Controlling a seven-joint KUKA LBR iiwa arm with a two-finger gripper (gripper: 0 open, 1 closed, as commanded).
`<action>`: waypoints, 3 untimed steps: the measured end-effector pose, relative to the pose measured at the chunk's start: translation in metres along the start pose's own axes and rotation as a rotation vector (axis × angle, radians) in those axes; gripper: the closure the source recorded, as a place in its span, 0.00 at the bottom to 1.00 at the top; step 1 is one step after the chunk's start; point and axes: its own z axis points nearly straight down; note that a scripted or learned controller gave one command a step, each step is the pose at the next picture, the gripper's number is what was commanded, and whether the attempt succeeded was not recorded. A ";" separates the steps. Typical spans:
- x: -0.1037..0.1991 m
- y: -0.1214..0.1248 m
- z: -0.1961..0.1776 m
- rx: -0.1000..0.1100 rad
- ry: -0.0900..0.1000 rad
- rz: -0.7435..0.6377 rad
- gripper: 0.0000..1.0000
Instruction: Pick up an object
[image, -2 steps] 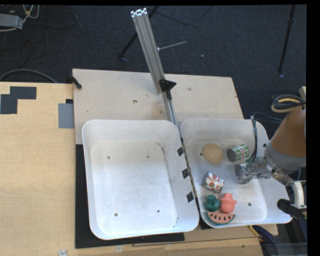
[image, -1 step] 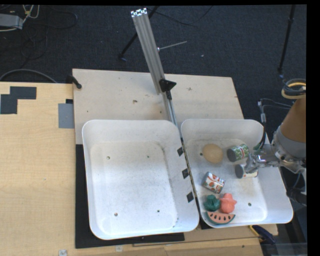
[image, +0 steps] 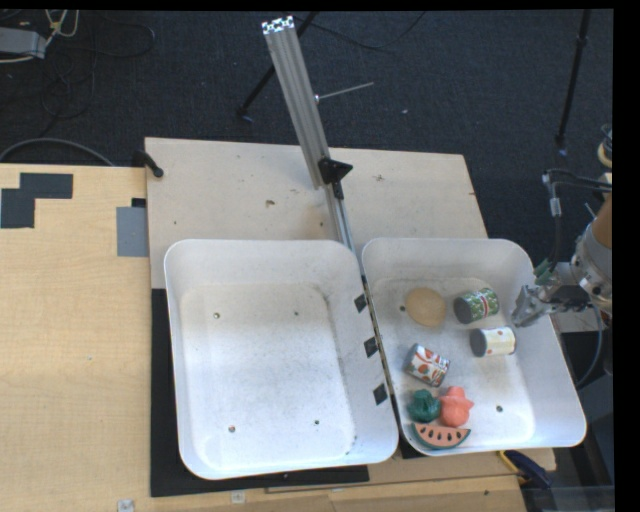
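Grey metal fingers of the gripper (image: 528, 303) hang over the right edge of the right bin (image: 545, 420); they look slightly parted with nothing between them, though they are small and partly blurred, so that reading is a cautious one. Taking the gripper as the landmark, the nearest thing is a small white cylinder (image: 493, 341), lying on its side just below and to the left of the fingertips, its long axis running roughly left to right across the bin. Just to the left of the gripper lies a green can (image: 476, 304), also on its side, and beyond that a tan round object (image: 426, 307). Farther off, down and to the left, sit a red and white carton (image: 428, 365), then a green lump (image: 424, 405), an orange-red lump (image: 455, 407) and a watermelon slice (image: 441, 436) against the near rim. My judgement is that the cylinder is the likeliest target, calling for a short move down and left with the fingers closing across its short width.
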 end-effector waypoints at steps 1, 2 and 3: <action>-0.001 0.001 -0.053 0.001 0.000 0.000 1.00; 0.046 0.014 -0.056 0.005 0.003 -0.002 1.00; 0.095 0.019 -0.057 0.007 0.004 -0.002 1.00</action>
